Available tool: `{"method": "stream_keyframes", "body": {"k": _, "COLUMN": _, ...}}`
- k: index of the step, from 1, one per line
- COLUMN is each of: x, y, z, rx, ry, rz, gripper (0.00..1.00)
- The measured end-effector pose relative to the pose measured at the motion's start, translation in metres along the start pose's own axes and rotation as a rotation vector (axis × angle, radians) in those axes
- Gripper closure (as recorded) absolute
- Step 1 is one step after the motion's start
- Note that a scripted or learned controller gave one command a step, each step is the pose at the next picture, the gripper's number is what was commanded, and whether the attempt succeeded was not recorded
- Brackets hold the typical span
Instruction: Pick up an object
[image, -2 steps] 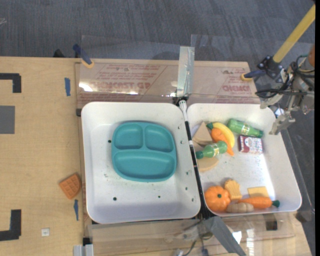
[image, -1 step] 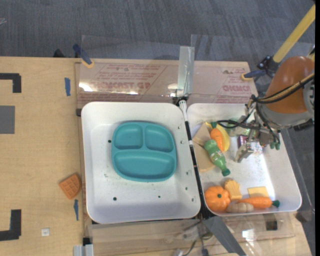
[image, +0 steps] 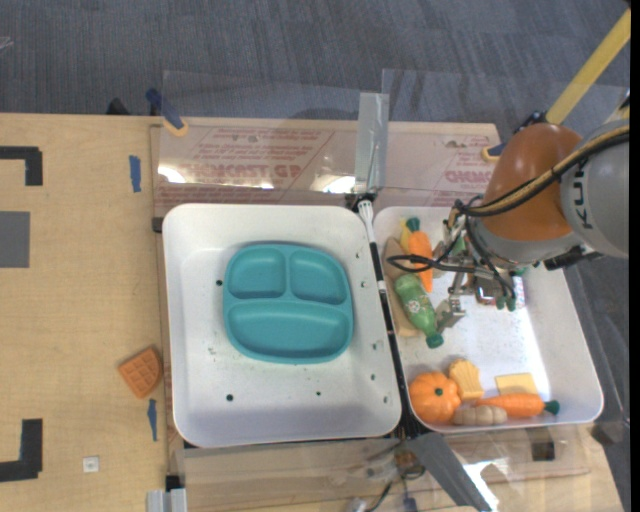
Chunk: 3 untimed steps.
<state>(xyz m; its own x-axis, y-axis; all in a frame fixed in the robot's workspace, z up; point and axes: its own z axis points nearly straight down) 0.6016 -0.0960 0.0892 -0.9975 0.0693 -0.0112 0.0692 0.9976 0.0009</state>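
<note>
The right bin (image: 572, 345) holds several toy foods. A green bottle-shaped piece (image: 414, 304) lies by its left wall, with a small carrot (image: 418, 246) above it. Along the front are an orange pumpkin (image: 435, 396), a yellow corn piece (image: 467, 378), a long carrot (image: 512, 405), a yellow cheese wedge (image: 516, 383) and a beige lump (image: 480, 414). My gripper (image: 475, 298) hangs over the bin's middle, just right of the green piece and apart from it. It is open, with nothing between its fingers.
The left bin (image: 190, 330) carries a teal divided plate (image: 288, 302). A waffle-like orange toy (image: 141, 371) lies on the wooden bench left of the bins. The arm's orange band (image: 530, 185) and cables hang over the right bin's back half.
</note>
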Motion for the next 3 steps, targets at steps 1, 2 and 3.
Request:
{"method": "stream_keyframes", "body": {"k": 1, "x": 0.008, "y": 0.004, "z": 0.000, "rx": 0.003, "ry": -0.001, "rz": -0.068, "gripper": 0.00}}
{"method": "stream_keyframes", "body": {"k": 2, "x": 0.035, "y": 0.000, "z": -0.001, "rx": 0.001, "ry": -0.003, "rz": -0.180, "gripper": 0.00}}
{"method": "stream_keyframes", "body": {"k": 3, "x": 0.050, "y": -0.007, "z": -0.001, "rx": 0.001, "ry": -0.003, "rz": -0.165, "gripper": 0.00}}
